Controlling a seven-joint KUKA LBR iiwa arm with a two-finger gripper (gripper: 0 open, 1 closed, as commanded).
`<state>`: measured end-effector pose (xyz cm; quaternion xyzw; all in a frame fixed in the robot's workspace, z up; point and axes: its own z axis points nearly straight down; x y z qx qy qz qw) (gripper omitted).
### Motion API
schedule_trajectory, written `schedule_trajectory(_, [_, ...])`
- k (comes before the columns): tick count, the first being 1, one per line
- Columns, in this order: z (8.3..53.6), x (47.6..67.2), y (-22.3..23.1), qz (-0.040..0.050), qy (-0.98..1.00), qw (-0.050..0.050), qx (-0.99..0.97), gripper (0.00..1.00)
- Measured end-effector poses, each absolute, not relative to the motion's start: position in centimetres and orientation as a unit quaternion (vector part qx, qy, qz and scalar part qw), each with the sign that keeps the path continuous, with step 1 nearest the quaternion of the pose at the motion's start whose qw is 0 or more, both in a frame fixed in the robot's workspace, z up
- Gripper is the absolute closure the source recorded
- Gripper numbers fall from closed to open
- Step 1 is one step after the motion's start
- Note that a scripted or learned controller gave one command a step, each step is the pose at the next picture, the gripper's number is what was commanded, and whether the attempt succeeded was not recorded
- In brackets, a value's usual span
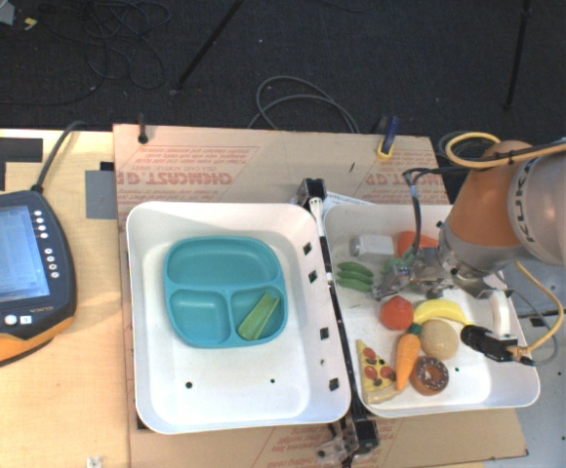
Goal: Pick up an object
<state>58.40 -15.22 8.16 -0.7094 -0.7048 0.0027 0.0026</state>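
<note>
Tomato point(396, 312) just below the jaws point(407, 279) in the right bin point(517, 390); jaw state unclear.

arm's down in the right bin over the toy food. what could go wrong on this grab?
1. Clutter: the tomato, banana, carrot and potato lie packed together just below the gripper, so a close could catch two items or shove neighbours aside.
2. The green pepper sits near the bin wall; a nudge might wedge it there.
</note>
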Motion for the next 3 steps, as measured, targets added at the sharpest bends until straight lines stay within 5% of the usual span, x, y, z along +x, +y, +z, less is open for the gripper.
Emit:
schedule_trajectory(1, [8.7, 51.0, -13.7, 0.0018, -0.707, 0.004, -0.707, 0.00])
schedule_trajectory(2, [8.8, 47.6, -9.6, 0.0000, -0.706, -0.003, -0.708, 0.00])
schedule_trajectory(3, [9.8, 47.7, -9.8, 0.0006, -0.704, 0.000, -0.710, 1.00])
